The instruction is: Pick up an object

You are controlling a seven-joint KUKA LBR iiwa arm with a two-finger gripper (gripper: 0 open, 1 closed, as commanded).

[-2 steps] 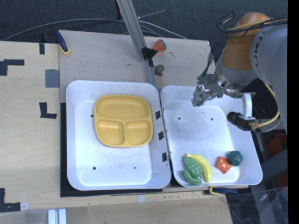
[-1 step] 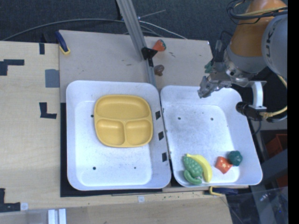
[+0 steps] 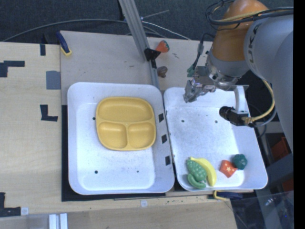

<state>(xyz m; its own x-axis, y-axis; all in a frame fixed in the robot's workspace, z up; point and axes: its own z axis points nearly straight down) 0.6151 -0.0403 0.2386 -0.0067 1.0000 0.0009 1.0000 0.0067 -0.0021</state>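
Gripper hangs over the far rim of the right bin, nothing visibly between its fingers; whether they are spread or closed I cannot tell. Every candidate lies well apart from it along the near edge: a banana touching a green toy, with a strawberry and a dark green piece beside them. Left bin carries only a yellow divided plate, likely too flat to pinch.

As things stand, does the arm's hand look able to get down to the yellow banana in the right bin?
Probably yes. The hand hangs over the far end of the right bin, and bare bin floor lies between it and the banana. A green toy lies against the banana's left side, which could crowd a grasp.
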